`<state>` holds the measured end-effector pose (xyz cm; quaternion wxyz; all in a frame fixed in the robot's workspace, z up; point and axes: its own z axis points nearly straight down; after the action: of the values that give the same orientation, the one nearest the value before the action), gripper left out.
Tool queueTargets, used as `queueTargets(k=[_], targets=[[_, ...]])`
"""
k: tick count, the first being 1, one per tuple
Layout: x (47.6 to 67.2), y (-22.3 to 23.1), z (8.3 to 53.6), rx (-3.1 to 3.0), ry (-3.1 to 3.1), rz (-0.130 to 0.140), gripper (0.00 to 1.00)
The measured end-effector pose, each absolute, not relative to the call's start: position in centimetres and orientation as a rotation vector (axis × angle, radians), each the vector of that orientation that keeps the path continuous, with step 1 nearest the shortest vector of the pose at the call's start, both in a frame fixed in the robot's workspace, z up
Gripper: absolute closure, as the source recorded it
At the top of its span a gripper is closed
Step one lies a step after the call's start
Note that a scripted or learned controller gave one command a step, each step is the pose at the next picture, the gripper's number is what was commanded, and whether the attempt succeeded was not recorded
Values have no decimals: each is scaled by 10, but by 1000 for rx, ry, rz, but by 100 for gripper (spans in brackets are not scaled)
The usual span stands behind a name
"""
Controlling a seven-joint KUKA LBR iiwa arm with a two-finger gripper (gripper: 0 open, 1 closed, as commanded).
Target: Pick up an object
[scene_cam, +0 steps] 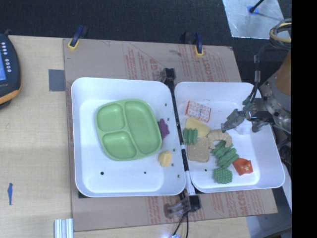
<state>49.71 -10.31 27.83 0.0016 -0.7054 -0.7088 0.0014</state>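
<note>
Over the right-hand shallow white bin, the two-finger gripper is seen with its dark fingers spread apart and nothing held between them. Below and to its left, a cluster of small toy food pieces is gathered on the bin floor: a pale yellow piece, a green ridged piece, a tan bread-like slice, a beige curled piece, a bunch of green bean-like pods, a round green knobbly piece and a red block with a yellow mark. A red-and-white printed card is laid flat near the bin's upper left. The arm is cut off at the frame's right. In the left-hand white bin, a light green divided plastic plate is set, with a purple piece partly tucked behind its right rim and a small yellow lump just beside it.
</note>
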Motion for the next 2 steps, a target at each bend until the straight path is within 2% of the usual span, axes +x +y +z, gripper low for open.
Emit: queueTargets(k=[1, 2], targets=[[474, -123, 193, -2212, -2217, 12, 0], [475, -133, 97, -2217, -2223, 6, 0]])
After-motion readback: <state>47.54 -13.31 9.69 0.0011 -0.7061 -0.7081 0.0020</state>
